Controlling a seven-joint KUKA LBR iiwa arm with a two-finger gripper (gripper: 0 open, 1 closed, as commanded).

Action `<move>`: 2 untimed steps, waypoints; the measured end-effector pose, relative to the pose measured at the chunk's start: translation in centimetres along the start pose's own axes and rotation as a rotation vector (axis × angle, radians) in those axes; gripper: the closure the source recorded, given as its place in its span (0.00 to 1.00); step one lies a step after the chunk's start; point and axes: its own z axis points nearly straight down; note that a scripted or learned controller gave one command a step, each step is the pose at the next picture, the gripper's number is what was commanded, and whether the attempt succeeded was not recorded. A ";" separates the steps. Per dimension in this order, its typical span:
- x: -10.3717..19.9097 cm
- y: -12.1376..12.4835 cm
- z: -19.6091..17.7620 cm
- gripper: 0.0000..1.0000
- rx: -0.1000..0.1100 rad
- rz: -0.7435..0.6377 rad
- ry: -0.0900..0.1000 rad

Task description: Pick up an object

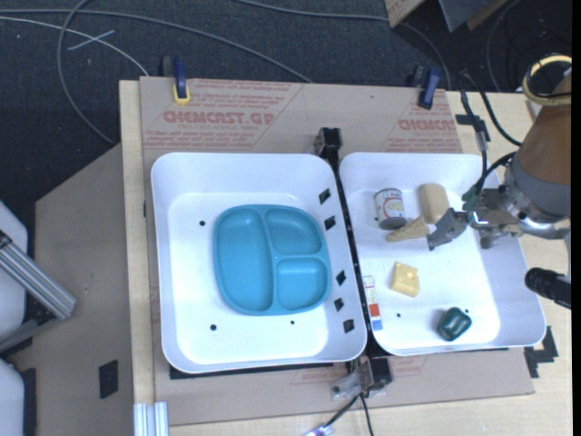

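Resting in the left bin [172, 243], a blue divided plate [270, 258] | right bin [508, 325]: small can [390, 207], wooden brush [427, 214], yellow block [405, 279], green object [454, 323] | my gripper [447, 232] just beside the brush; whether my fingers are parted or hold anything, I cannot tell.

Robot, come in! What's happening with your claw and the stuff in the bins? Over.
Gripper low in right bin, beside wooden brush. Nothing seen held. Can, yellow block, green object loose nearby.
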 end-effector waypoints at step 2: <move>-0.7 -0.6 12.0 0.00 -0.002 0.002 0.000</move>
